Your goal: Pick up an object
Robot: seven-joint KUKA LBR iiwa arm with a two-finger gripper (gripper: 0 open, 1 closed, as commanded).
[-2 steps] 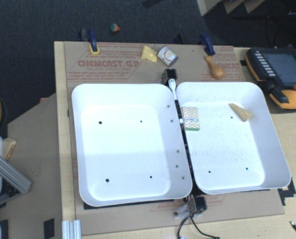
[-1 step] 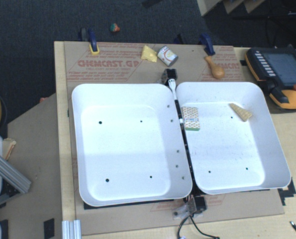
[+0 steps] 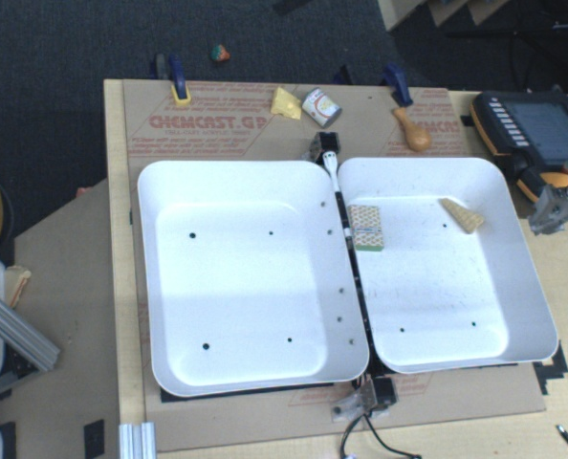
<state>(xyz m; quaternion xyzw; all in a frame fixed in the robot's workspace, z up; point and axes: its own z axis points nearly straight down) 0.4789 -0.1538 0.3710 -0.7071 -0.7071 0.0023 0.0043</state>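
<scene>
Two objects lie in the right bin (image 3: 513, 285). A small patterned rectangular block (image 3: 366, 228), beige with a green edge, rests near the bin's left wall. A tan wedge-shaped piece (image 3: 463, 215) lies toward the back right of the same bin.
The left bin (image 3: 169, 285) stands beside the right one. On the bench behind the bins lie a yellow chunk (image 3: 286, 104), a small white box (image 3: 321, 107) and a wooden pear-shaped piece (image 3: 414, 132). A black pendant (image 3: 533, 127) sits at the right; blue clamps (image 3: 178, 76) hold the board.
</scene>
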